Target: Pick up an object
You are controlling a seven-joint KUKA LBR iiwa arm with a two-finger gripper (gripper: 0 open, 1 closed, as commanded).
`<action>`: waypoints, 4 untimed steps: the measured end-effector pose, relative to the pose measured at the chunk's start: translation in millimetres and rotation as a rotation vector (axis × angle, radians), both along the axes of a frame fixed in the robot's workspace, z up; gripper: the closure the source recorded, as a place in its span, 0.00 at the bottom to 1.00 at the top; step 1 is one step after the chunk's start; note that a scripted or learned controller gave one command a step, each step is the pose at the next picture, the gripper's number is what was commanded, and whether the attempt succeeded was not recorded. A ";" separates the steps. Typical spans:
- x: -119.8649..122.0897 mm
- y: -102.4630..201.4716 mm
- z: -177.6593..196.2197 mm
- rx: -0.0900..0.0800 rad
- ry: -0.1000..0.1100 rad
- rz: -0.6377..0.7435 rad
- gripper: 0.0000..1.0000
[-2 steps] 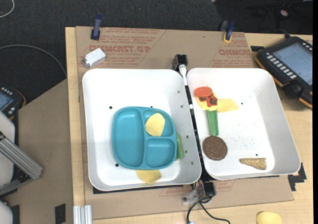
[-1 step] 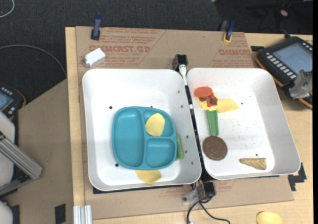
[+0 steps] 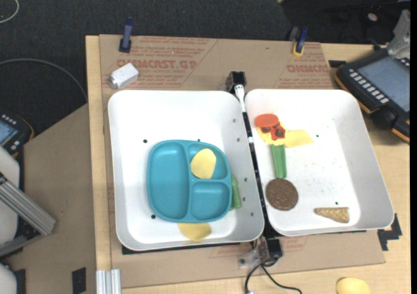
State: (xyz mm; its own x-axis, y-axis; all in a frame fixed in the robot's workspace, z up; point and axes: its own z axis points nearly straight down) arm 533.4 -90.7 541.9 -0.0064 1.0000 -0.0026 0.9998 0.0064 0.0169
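State of my gripper: I cannot tell from this view, so I log positions against the bins instead.

Left bin [image 3: 124, 156]: a teal divided tray [image 3: 172, 182] lies flat in the middle. A yellow slice [image 3: 203, 163] sits in its upper right compartment. A second yellow piece [image 3: 194, 229] pokes out from under the tray's near edge. A green strip [image 3: 236, 193] lies against the tray's right side.

Right bin [image 3: 352, 156]: an orange and red toy [image 3: 267, 121] lies near the dividing wall, touching a yellow scrap [image 3: 294, 137]. A green stick [image 3: 279, 161] runs from them to a brown disc [image 3: 282, 194]. A tan wedge [image 3: 333, 214] lies apart, at the near edge.

Desk [image 3: 163, 58]: a small white block [image 3: 124, 75] rests beyond the left bin.
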 end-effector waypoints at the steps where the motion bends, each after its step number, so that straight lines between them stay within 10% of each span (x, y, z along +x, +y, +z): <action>1: -43.5 12.7 -127.4 0.005 0.032 -0.008 1.00; 2: -18.4 57.6 1.0 0.002 -0.001 0.000 1.00; 3: -55.3 62.6 -81.8 0.003 0.026 -0.008 1.00; 4: -56.2 42.7 -281.8 0.003 0.033 -0.011 1.00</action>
